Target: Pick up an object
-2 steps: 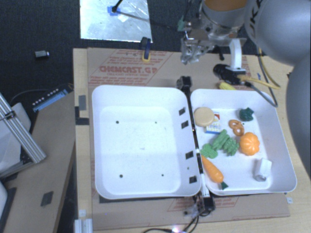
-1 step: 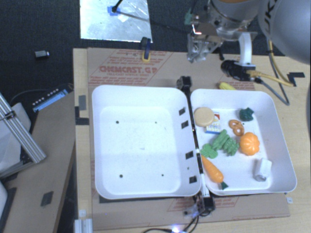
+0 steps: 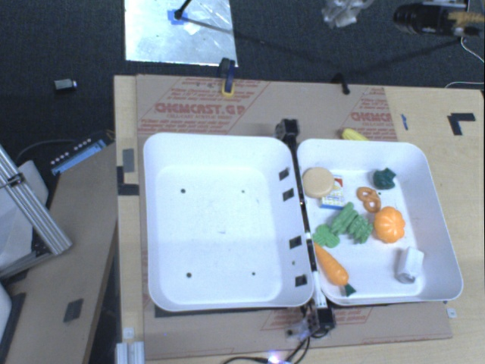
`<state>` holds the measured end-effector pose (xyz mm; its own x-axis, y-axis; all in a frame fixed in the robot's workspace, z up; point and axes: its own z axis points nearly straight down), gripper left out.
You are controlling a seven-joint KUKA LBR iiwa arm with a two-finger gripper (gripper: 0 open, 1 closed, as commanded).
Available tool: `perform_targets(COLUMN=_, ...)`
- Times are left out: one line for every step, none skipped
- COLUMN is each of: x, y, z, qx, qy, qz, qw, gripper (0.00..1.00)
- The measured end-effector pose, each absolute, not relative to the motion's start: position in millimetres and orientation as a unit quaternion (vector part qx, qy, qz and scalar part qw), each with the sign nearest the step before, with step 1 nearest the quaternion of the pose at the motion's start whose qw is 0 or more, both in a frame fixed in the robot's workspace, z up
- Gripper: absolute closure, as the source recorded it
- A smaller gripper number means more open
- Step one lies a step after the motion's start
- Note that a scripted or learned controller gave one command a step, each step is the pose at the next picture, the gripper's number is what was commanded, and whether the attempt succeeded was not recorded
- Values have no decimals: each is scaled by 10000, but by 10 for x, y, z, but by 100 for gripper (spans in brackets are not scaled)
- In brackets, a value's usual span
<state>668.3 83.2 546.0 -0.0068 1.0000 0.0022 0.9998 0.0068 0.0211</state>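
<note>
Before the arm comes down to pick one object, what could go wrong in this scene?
1. The green vegetable touches the carrot and lies beside the orange pumpkin, so a grasp there may catch two things or push them apart.
2. The pretzel looks flat and small and may slip from the pincer.

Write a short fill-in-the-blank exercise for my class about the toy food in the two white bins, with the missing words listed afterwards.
1. All the toy food lies in the ____ bin as the camera sees it.
2. The carrot lies nearest that bin's ____ corner.
3. The pretzel sits just above the ____.
4. The yellow banana rests ____ the right bin, beyond its far rim.

Missing words: right; front-left; pumpkin; outside
</note>
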Motion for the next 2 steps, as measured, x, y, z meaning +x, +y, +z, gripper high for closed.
perform_targets(x=6454, y=344, z=5353, qx=7077, qy=7065, qz=6, qw=9, gripper=100)
perform_targets(x=6274, y=-97, z=5353, qx=7079, qy=7063, qz=3, qw=7, gripper=100)
